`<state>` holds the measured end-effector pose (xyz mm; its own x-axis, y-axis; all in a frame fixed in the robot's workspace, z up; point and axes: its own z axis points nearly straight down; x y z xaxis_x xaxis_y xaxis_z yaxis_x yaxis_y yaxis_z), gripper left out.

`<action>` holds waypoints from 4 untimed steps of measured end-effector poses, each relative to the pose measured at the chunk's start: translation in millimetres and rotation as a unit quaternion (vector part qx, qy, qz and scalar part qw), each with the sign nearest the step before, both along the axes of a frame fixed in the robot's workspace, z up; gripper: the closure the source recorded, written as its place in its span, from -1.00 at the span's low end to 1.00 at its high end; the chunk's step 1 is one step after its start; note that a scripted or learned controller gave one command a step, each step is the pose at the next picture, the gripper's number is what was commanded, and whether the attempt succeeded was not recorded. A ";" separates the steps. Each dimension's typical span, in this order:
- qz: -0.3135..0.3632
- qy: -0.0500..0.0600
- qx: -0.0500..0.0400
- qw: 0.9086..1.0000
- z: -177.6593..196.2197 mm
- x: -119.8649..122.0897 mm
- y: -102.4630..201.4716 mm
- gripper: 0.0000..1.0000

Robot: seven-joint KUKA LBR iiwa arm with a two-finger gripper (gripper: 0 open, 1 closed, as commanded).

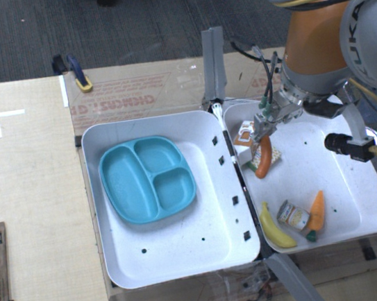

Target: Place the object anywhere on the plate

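Note:
A blue three-section plate (148, 179) lies in the left bin (183, 252), toward its left side. My gripper (268, 127) hangs over the upper left part of the right bin (346, 172). Directly under its tip is an orange-red sausage (263, 157), tilted, its upper end meeting the gripper. I cannot tell whether the sausage is gripped or just lying below the tip. A small printed packet (245, 133) sits just left of the gripper, near the bin's wall.
A banana (275, 228), a small can (294, 215) and a carrot (316, 212) lie together at the right bin's front. A pale wrapper (274, 159) sits beside the sausage. A raised divider (232, 168) separates the two bins.

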<state>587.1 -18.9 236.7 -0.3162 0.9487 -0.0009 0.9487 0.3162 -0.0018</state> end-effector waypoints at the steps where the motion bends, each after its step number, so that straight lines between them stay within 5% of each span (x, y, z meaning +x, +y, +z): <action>1: -0.091 0.002 0.000 0.996 -46.5 -12.1 80.5 1.00; 2: -0.072 0.000 0.000 0.997 -31.9 18.7 163.6 1.00; 3: -0.072 0.000 -0.001 0.997 -32.0 18.8 162.9 -1.00; 4: -0.179 0.000 -0.001 0.984 66.5 12.6 156.3 -1.00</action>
